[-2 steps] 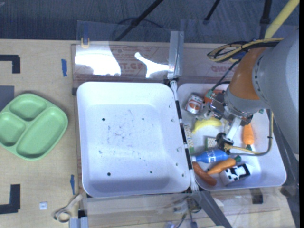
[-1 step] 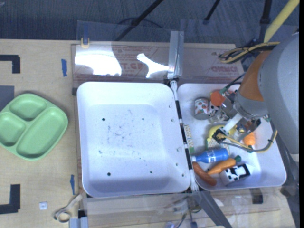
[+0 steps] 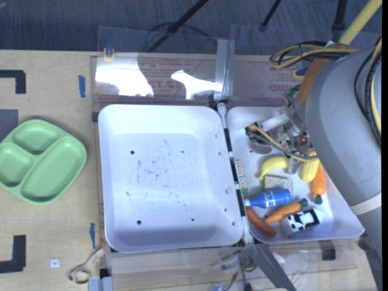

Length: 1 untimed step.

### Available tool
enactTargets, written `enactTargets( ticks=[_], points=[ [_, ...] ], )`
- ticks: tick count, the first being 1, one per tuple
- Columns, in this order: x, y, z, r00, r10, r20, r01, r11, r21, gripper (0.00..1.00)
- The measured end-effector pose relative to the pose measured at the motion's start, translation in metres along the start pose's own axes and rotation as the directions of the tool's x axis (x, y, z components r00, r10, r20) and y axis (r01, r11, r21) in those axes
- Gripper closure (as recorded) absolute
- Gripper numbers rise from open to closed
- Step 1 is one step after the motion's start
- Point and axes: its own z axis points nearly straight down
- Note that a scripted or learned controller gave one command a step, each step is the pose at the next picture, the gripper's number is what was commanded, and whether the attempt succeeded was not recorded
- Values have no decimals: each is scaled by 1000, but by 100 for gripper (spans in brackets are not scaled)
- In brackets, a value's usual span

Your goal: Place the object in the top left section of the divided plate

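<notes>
Arm [image 3: 348, 120], grey and bulky, enters from the right and bends over the right bin [image 3: 339, 223], hiding much of that bin's far right side. Tool [image 3: 280, 133] sits at the arm's end, low over the bin's upper part, amid cables and metal parts; whether it is apart or together cannot be told.

Plate [image 3: 41, 160], pale green with rounded corners and three sections, lies on the wooden worktop [image 3: 48, 235] well left of the left bin [image 3: 163, 174], apart from it.

Right bin holds a cluster of small things: banana [image 3: 274, 164] near the middle, corn [image 3: 310, 170] just right of it, blue bottle [image 3: 270, 199] below, carrot [image 3: 284, 211] touching the bottle's lower side, sausage [image 3: 260, 224] at the lower left, and a black-and-white toy [image 3: 301, 220] beside the carrot's right end.
</notes>
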Motion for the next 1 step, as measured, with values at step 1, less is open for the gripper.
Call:
enactTargets(
  ticks=[1],
  points=[
    [21, 4, 0, 1000, 18, 0, -18, 1000, 1, 0]
  ],
)
